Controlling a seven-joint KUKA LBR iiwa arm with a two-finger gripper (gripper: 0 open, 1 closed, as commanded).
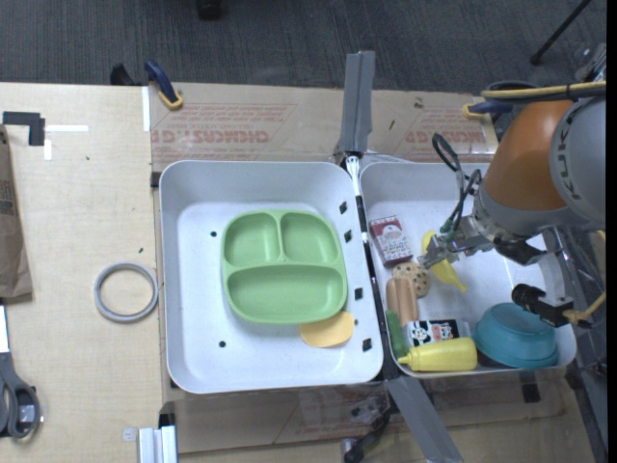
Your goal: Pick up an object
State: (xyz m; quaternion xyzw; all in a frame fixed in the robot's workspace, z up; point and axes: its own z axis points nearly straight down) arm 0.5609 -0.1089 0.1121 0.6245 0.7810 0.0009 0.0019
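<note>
The gripper (436, 252) is seen low in the right bin (501, 186), poised over a yellow banana-shaped toy (448, 275) beside a cookie (413, 277); its opening cannot be told, so the toy should be centred before any closing and lifted straight.

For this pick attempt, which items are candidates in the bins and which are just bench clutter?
Job: gripper above the right bin; yellow banana-like piece, red packet, yellow bottle, teal bowl, green divided plate.

Lying about: grey ring, scissors.
</note>
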